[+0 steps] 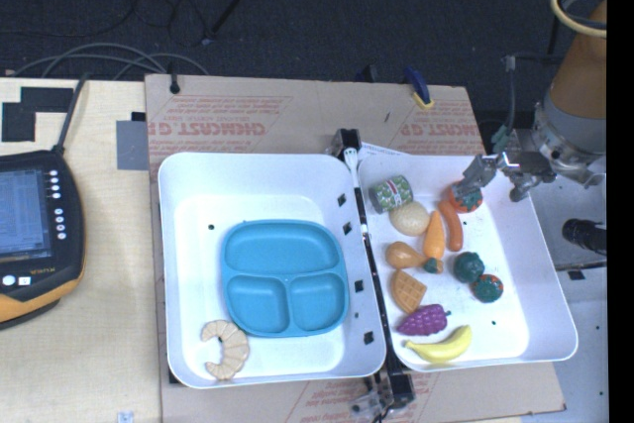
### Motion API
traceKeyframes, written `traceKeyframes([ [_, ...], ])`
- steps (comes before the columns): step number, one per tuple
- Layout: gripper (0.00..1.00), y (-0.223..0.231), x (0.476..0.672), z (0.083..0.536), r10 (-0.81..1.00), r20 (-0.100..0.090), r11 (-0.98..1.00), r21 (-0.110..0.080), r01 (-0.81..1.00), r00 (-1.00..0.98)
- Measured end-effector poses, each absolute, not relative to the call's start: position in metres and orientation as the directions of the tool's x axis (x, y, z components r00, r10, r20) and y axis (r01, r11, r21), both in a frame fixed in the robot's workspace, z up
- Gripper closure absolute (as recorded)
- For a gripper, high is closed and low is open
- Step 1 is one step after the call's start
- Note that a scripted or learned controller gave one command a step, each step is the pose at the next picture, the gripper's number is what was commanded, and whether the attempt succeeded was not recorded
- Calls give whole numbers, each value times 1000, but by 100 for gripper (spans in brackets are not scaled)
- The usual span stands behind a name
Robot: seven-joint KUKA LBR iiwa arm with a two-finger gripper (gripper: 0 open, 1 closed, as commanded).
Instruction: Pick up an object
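Two shallow white bins sit side by side on a counter [109,129], seen from above at a slant. The left bin [188,188] holds a blue divided plate [284,275] in its middle and a pale croissant [225,349] at its near left corner.

The right bin [540,287] holds a scatter of toy foods. A green can [391,192] lies at the far left, with a pale round piece [409,217] just nearer. An orange carrot [434,236] and a red sausage [453,226] lie side by side near the middle. Nearer still are a brown bread roll [402,255], a waffle [407,291], purple grapes [424,319] and a yellow banana [439,346]. Two dark green pieces [476,276] sit to the right of these.

The grey arm [580,74] (with its orange band) reaches in from the right. Its jaws [474,181] hang over the far part of the right bin, above a small red and orange piece [466,200] beside the sausage's far end. Whether they are spread or pressed together cannot be told.

A black tablet in a yellow case [35,228] rests on the counter at far left.
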State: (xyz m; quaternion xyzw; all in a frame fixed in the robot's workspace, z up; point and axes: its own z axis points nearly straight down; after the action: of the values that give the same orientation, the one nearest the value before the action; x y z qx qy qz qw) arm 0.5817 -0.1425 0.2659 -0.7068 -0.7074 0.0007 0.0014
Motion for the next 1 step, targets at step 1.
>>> traceKeyframes([
  [1, 0, -80, 524, 212, 1000, 5, 4, -14, 1000, -4],
])
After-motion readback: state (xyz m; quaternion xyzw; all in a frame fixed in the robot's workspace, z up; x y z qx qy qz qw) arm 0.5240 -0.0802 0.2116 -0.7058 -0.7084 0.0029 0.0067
